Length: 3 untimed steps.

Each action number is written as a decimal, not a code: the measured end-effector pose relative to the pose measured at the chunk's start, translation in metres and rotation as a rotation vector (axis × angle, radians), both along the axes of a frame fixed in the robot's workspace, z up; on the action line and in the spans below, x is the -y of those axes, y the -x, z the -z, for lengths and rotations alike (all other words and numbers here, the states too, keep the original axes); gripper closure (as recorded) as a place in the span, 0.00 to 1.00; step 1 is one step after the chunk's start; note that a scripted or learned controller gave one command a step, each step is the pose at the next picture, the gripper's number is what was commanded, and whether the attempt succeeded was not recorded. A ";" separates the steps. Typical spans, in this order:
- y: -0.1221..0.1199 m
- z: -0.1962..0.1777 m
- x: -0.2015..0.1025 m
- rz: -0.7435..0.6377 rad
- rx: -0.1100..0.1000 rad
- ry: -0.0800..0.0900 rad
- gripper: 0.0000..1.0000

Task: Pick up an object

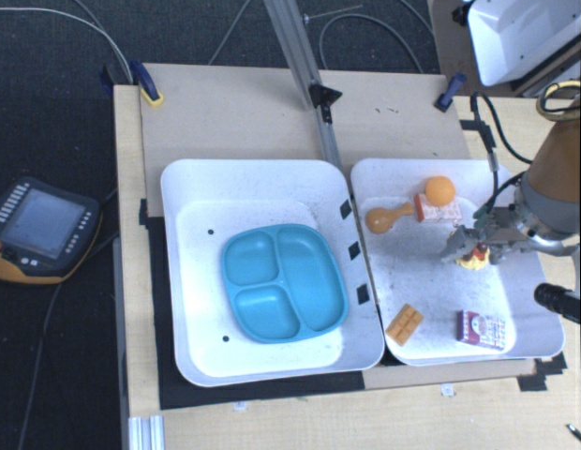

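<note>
My gripper (476,247) is low over the right bin (525,345), near its right-hand middle. It is open, with one finger (456,245) on each side of a small yellow and red object (473,259) that lies on the bin floor. Also in this bin are an orange ball (440,190), a white and red box (441,212) just below it, a tan wooden spoon-like piece (388,218), a tan block (404,322) and a dark red packet (482,329).
The left bin (192,251) holds a blue divided plate (284,281). A metal pole (300,45) slants down to the seam between the bins. A handheld pendant (37,228) lies off the bench at the left. The arm's grey body (553,190) overhangs the right bin's right rim.
</note>
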<state>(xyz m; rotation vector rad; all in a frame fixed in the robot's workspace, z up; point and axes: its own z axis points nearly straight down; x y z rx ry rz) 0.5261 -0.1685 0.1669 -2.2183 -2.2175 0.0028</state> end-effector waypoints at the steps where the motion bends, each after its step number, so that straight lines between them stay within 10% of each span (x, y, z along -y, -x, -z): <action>1: -0.008 0.048 -0.005 -0.001 0.000 -0.001 0.00; 2: -0.009 0.082 -0.006 -0.001 0.004 0.001 0.00; 3: -0.011 0.068 -0.004 0.000 0.012 0.006 1.00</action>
